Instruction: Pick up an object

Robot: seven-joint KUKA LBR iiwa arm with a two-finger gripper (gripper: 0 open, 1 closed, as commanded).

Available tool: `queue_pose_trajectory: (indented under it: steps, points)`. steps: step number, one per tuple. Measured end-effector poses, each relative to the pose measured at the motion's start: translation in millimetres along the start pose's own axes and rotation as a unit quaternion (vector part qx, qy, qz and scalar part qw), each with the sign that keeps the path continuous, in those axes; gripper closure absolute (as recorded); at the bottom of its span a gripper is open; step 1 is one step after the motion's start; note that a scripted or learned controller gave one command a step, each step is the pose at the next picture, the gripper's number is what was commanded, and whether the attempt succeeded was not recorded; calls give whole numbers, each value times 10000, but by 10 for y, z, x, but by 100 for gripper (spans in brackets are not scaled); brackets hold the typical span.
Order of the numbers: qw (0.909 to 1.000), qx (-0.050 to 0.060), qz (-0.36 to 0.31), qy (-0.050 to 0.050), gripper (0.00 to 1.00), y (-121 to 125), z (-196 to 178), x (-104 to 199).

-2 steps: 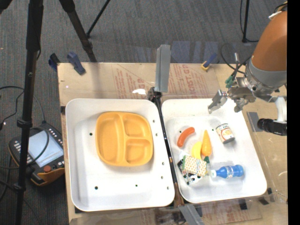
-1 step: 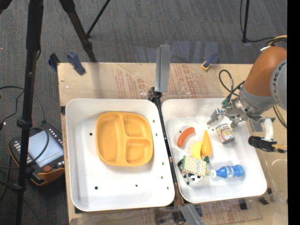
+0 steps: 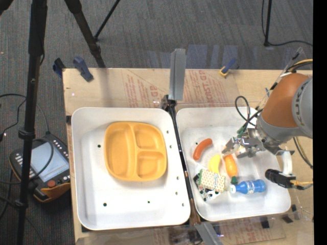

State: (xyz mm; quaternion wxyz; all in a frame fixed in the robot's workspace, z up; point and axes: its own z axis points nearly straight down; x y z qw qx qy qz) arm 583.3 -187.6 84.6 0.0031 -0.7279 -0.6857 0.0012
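The right bin (image 3: 271,203) holds a red sausage (image 3: 202,148), a yellow banana (image 3: 215,163), an orange carrot-like piece (image 3: 231,165), a blue bottle (image 3: 249,187) lying on its side and a small patterned box (image 3: 211,181). My gripper (image 3: 239,148) hangs over the middle of this bin, just above and behind the orange piece. Its fingers stand open with nothing between them. The grey arm with its orange band (image 3: 286,106) reaches in from the right.
The left bin (image 3: 87,198) holds a yellow divided plate (image 3: 136,150). A grey post (image 3: 177,80) stands behind the seam between the bins. Cables run along the arm at the right, and a black fitting (image 3: 278,177) sits near the bottle.
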Motion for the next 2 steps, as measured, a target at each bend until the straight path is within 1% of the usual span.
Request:
queue_pose_trajectory:
  steps: [1,2]
  points:
    - [10000,7,29,11,100,-1,-80,-6]
    - [9997,-13,240,-7,100,301,-975,458]
